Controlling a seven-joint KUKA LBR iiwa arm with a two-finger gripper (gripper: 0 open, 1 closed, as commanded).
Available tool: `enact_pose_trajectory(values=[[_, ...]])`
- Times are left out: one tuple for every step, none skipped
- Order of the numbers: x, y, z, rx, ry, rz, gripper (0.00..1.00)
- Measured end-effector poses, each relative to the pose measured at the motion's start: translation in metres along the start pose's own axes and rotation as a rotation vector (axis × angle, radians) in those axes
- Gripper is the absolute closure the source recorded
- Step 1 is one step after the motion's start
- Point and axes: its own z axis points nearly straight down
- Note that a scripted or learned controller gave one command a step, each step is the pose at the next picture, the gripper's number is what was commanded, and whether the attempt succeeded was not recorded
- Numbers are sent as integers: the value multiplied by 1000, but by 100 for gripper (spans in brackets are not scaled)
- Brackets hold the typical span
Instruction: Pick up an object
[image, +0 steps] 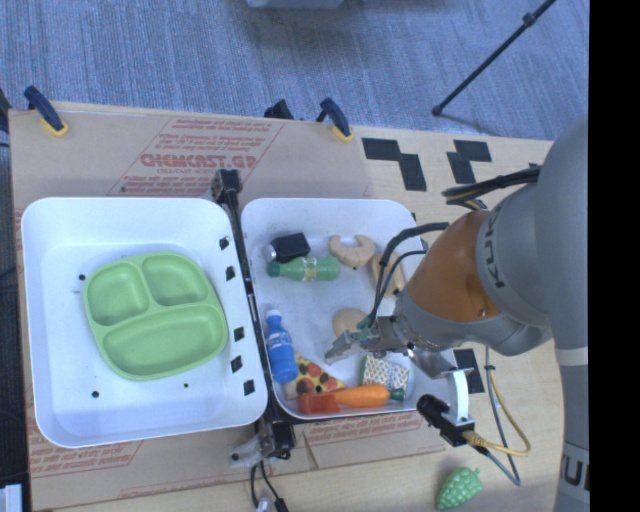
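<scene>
- Camera view looks down on 2 white bins side by side on a brown bench (330, 165).
- The left bin (40, 300) has a green plate (155, 315) with 3 parts in it.
- The right bin (330, 212) has many small toys.
- A black block (290, 246) lies near the top, touching a green bottle (303, 268) on its side.
- A tan curved toy (352, 250) lies just right of the bottle.
- A blue bottle (280, 347) lies near the left wall of the right bin.
- An orange carrot (360, 396) lies along the front wall, with a red toy (318, 404) at its left end.
- A small square toy (385, 374) with a green edge sits just above the carrot.
- The grey and orange arm (470, 280) reaches in from the right.
- The gripper (352, 343) is low in the right bin, above the carrot. Its fingers look spread apart, and nothing is seen between them.
- A green bumpy toy (458, 488) lies on the bench outside the bins, near the front.
</scene>
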Motion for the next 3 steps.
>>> enact_pose_trajectory(values=[[-44,0,-1,-3,-2,4,0],[-43,0,-11,-2,0,0,100],[12,35,-8,-2,-1,0,100]])
